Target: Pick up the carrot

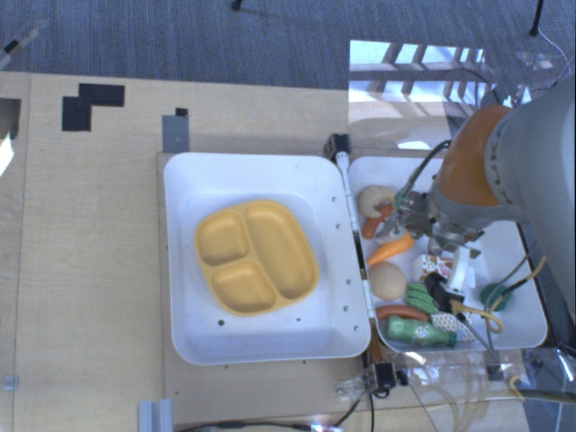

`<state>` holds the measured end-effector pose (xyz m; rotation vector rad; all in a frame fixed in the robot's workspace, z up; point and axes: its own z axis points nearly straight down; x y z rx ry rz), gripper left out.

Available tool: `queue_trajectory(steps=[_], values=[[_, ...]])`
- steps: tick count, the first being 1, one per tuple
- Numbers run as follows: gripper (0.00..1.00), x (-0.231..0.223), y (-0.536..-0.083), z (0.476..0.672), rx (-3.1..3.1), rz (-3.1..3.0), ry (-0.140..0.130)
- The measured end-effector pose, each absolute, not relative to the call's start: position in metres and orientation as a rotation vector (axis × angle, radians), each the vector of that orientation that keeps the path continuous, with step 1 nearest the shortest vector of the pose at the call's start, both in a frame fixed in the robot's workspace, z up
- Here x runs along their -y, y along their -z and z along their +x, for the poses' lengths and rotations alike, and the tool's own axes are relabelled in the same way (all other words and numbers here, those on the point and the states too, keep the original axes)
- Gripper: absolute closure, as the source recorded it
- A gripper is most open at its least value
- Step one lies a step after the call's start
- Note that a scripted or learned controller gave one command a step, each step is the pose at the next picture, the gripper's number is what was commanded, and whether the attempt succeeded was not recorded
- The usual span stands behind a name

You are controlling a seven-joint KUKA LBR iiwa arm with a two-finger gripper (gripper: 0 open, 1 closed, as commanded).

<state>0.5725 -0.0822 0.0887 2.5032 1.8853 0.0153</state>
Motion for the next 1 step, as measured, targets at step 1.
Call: queue_trajectory(steps=[1], values=[[1.00, 0.0800, -0.1011, 0.5758, -1.888, 2.497, -0.028]])
